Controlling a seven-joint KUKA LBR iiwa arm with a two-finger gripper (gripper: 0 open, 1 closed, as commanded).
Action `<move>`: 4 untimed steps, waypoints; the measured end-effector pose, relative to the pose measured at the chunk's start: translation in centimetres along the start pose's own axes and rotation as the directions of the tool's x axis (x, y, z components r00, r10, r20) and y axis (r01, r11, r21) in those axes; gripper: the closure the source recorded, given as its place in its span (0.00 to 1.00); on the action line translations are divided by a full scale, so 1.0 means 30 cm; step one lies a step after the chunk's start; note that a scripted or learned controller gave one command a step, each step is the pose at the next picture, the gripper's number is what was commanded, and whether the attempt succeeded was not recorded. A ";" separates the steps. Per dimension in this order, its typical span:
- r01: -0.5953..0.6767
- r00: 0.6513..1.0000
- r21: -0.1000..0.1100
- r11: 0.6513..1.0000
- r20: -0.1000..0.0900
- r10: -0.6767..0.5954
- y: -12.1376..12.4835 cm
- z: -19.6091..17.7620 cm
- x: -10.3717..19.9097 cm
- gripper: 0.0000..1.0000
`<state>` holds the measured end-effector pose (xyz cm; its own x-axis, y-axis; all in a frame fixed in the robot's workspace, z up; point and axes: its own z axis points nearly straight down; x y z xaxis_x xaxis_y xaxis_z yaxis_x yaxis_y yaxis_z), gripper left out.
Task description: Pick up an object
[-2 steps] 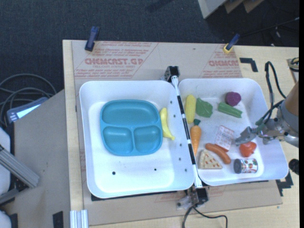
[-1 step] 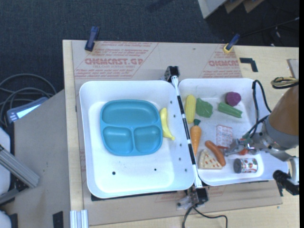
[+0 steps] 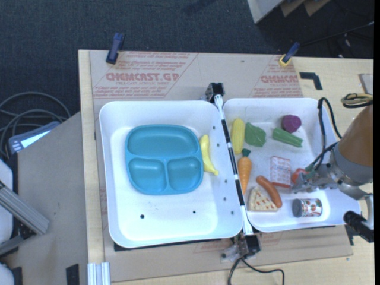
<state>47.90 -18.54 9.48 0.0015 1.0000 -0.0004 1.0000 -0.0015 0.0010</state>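
Note:
The right bin (image 3: 270, 107) holds several toy foods. A yellow corn cob (image 3: 237, 135), a green leafy piece (image 3: 255, 135), a purple item (image 3: 291, 123) and a green pepper (image 3: 287, 138) lie in its far half. Nearer lie a carrot (image 3: 244, 174), a sausage (image 3: 269, 190), a pizza slice (image 3: 262, 201), a small printed packet (image 3: 280, 168) and a tin can (image 3: 307, 207). My gripper (image 3: 303, 180) reaches in from the right and sits low by a small red item (image 3: 298, 174), just above the can. The arm's orange band (image 3: 361, 140) is at the right edge.
The left bin (image 3: 113, 177) holds a blue divided plate (image 3: 163, 159) with a banana (image 3: 207, 154) at its right side. The ridge between the bins (image 3: 228, 159) runs close by the corn and the carrot. A black cable (image 3: 325, 126) curves over the right bin's wall.

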 end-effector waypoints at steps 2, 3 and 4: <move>0.002 1.000 0.001 1.000 0.000 -0.002 0.211 0.034 0.104 0.00; 0.002 1.000 -0.001 1.000 0.001 -0.002 0.501 0.032 -0.040 0.00; 0.002 1.000 0.002 1.000 -0.001 -0.002 0.351 0.035 0.228 0.00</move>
<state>58.43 -11.70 8.44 -0.0008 1.0000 0.0009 1.0000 0.0008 -0.0006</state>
